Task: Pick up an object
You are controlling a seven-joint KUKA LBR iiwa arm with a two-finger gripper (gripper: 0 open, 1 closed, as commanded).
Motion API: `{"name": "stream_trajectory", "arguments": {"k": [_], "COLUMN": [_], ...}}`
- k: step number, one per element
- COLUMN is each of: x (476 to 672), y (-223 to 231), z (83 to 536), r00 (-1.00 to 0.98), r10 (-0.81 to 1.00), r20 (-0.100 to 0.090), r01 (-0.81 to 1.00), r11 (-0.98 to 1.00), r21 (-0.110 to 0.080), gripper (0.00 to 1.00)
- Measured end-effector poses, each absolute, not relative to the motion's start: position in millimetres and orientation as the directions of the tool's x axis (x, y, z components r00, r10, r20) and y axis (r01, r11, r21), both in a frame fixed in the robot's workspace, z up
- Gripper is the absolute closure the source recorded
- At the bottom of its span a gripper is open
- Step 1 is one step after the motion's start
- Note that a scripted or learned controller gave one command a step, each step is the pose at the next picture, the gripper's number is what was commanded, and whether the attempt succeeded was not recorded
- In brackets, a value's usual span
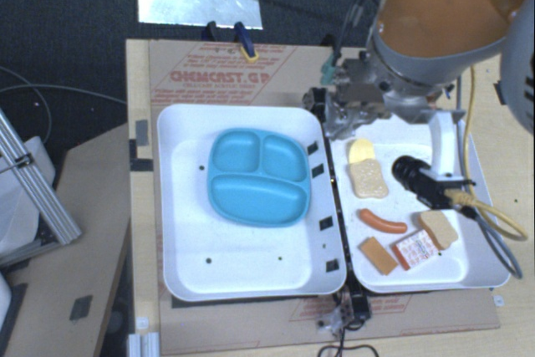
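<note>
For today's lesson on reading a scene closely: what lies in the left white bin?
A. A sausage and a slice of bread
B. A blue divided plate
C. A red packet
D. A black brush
B: the blue divided plate lies in the left bin, while the sausage, bread and red packet are in the right bin.

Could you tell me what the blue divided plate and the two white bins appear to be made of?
The blue divided plate looks like moulded plastic: one even colour, rounded compartment ridges, a soft sheen. The two shallow white bins also look like plastic, smooth and slightly glossy with rounded corners, though painted metal cannot be excluded.
</note>
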State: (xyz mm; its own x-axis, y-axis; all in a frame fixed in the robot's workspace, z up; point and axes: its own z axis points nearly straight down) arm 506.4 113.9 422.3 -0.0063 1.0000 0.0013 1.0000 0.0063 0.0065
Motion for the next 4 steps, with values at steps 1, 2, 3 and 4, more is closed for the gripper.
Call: {"name": "stream_trajectory", "arguments": {"k": [1, 2, 3, 4], "x": [518.9, 519.4, 483.6, 529.9], "y": [160, 157, 219, 212], "z": [428, 439, 324, 519], "r00": [-0.007, -0.008, -0.009, -0.005], "r10": [1.0, 1.0, 1.0, 1.0], "r20": [0.003, 0.002, -0.001, 0.008], "r01": [1.0, 1.0, 1.0, 1.0], "r11": [0.007, 0.008, 0.009, 0.004], "r21": [0.004, 0.007, -0.011, 0.02], "gripper": [1.0, 1.0, 1.0, 1.0]}}
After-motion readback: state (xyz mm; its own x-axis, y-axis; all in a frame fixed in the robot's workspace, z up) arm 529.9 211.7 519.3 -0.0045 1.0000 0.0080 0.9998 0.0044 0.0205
